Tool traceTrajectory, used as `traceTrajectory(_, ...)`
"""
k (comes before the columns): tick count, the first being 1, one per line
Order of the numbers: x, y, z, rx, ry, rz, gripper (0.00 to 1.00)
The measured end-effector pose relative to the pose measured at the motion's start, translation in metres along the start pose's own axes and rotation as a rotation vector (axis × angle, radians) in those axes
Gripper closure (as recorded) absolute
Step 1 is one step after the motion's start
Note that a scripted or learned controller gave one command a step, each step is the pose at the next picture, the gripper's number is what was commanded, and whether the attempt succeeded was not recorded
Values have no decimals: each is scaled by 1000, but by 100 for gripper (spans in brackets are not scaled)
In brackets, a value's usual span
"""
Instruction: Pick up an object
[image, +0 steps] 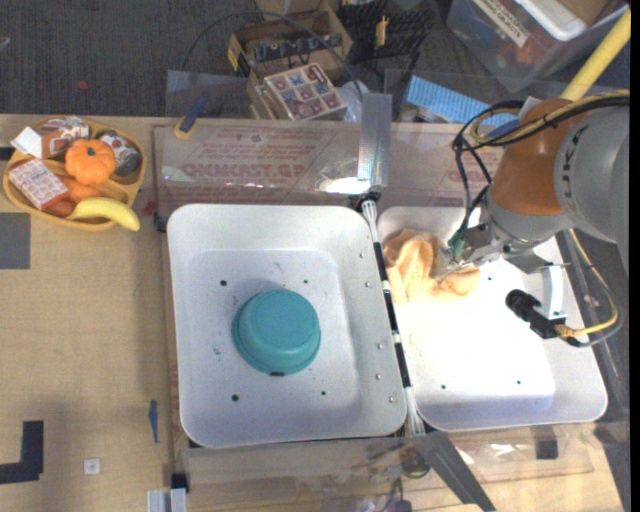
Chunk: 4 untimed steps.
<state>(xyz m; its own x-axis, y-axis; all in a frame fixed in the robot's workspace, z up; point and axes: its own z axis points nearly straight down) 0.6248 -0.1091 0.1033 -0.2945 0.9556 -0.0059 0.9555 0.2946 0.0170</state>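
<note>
Cloth (425, 268) sits crumpled at the far left of the right bin (500, 390), not lifted yet. Gripper (462, 250) is down at its right edge (can't tell how the jaws stand), so grab and lift look still to do.

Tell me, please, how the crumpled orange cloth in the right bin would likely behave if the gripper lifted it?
The orange cloth lies bunched in soft folds, so it probably droops and unfurls when lifted. It looks thin, likely light. Pinched at one fold by the gripper, it may slip free.
</note>
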Motion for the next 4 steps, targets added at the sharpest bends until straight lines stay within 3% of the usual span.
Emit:
traceTrajectory(1, 0, 0, 0, 0, 0, 0, 0)
traceTrajectory(2, -2, 1, -11, -3, -2, 2, 100)
traceTrajectory(3, -2, 1, -11, -4, -2, 2, 0)
traceTrajectory(4, -48, -26, 6, 13, 2, 112, 0)
